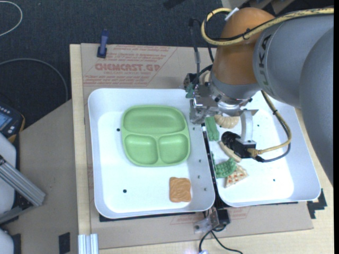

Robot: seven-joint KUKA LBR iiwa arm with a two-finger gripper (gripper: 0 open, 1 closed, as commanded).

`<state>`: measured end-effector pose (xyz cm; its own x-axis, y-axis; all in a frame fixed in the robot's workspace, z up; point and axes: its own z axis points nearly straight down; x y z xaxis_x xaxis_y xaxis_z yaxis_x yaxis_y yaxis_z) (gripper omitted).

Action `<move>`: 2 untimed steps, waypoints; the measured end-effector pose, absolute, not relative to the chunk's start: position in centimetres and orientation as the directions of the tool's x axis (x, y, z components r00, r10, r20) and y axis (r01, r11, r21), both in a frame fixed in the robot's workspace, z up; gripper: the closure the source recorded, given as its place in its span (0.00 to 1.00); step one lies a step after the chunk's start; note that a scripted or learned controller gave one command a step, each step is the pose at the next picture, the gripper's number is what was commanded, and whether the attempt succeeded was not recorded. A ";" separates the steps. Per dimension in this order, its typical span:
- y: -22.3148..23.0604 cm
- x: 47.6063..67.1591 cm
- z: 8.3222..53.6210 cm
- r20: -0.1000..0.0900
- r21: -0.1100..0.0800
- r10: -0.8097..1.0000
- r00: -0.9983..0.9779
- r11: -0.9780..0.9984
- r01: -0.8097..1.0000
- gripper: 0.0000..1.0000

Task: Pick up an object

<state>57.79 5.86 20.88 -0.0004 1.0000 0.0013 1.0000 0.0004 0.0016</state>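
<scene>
**Fingers out of sight, gripper low over the right bin**

Fingers cannot be judged as spread or pressed together, because the orange band and the grey wrist cover them from above. The gripper (220, 112) sits just right of the green divided plate (156, 134), level with the plate's upper half. It is past the ridge where the two white bins meet, so it is over the right bin (286, 187).

The plate lies flat in the left bin (106, 157), with its one wide compartment on the far side and two smaller ones on the near side.

A long green piece (212, 129) lies just right of the plate's right rim, across the bin walls and close under the gripper's near edge. Further right of the plate, a pale cream piece (229, 122) lies beside the green one. Its upper part is tucked under the gripper, and I cannot tell whether the two touch.

Down and to the right of the plate, still in the right bin, a leafy green piece (224, 168) rests against a triangular orange-and-white piece (236, 177).

Below the plate's near right corner, in the left bin and apart from the plate, lies a tan block (180, 189).

Well above the plate's far left corner, a blue clip (102, 44) sits at the edge of the brown board (137, 67) with red lettering under both bins.
</scene>
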 end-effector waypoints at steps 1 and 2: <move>8.9 48.7 23.3 0.003 -0.007 1.000 -0.004 0.004 1.000 1.00; 4.0 48.1 34.0 0.000 0.014 1.000 0.004 -0.004 1.000 1.00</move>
